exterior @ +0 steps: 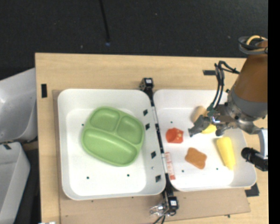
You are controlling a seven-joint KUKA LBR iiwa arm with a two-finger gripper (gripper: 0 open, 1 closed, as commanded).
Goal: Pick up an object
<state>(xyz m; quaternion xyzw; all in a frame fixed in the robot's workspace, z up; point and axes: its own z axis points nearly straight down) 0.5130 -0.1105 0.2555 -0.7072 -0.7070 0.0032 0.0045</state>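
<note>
A grey robot arm with an orange band (253,80) reaches in from the right over the right-hand white bin (186,181), one of two shallow bins set side by side on a pale wooden counter (93,71). Its tool (201,125) hangs low over the far middle of that bin, dark parts splayed toward the left; whether it is parted or closed cannot be told at this angle, and nothing can be seen held in it.

Four small pieces lie loose in the right bin, apparently scattered so the arm can choose any one. A small yellow piece (209,129) lies right at the tool, partly hidden beneath it, and looks the likeliest target. A tan piece (199,111) lies just beyond, on the far side of the tool, touching or nearly touching it. A red piece (174,135) rests to the tool's left, near the divide between the bins. An orange-brown piece (196,157) sits nearer the camera, apart from the tool, and a long yellow piece (226,152) lies to the right of it, below the arm's wrist.

The left bin (65,171) holds a green divided plate (113,135), flat and face up, well apart from the arm's work.

With the tool low over the small yellow piece and no piece visibly lifted, the pick seems to be at the closing-in stage, not yet done.
</note>
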